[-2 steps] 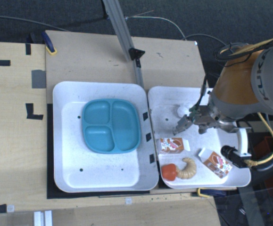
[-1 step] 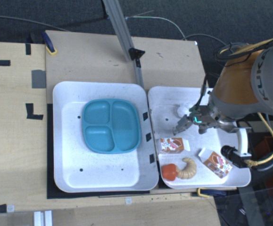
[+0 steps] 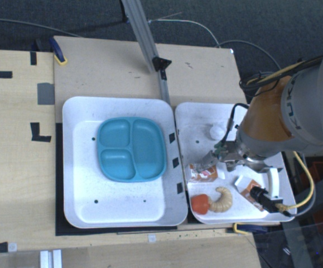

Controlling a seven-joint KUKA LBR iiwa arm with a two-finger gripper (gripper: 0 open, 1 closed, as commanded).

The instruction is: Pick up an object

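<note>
The claw (image 3: pixel 212 159) hangs low in the right bin (image 3: pixel 194 116), above a small orange-and-white packet (image 3: pixel 203 174); whether it is open or closed cannot be told. The packet's print is unreadable. A croissant (image 3: pixel 222 200) lies at five o'clock from it.

Even, fairly bright light falls from above on the two shallow white plastic bins (image 3: pixel 72 149), which look slightly washed out without harsh glare. The divided turquoise plastic plate (image 3: pixel 132 148) casts only a soft shadow. The dark floor along the top edge is dim. Everything is mildly soft and grainy.
</note>
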